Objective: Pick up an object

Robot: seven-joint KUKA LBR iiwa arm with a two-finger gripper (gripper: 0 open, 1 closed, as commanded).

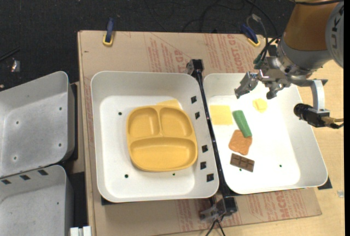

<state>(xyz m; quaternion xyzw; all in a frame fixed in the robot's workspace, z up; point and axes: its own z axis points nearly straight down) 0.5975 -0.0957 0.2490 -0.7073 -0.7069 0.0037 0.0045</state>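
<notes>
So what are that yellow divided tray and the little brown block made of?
The yellow divided tray looks like moulded plastic: even colour, soft sheen, rounded ridges. The small brown block resembles toy chocolate, with a scored surface, probably plastic too, though that's uncertain.

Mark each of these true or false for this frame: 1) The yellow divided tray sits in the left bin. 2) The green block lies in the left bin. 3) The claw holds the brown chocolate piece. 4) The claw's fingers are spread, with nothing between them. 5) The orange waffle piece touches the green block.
1) True: the yellow divided tray sits in the left bin.
2) False: the green block lies in the right bin.
3) False: the brown chocolate piece lies on the bin floor, apart from the claw.
4) True.
5) True: the orange waffle piece meets the block's lower end.
</notes>
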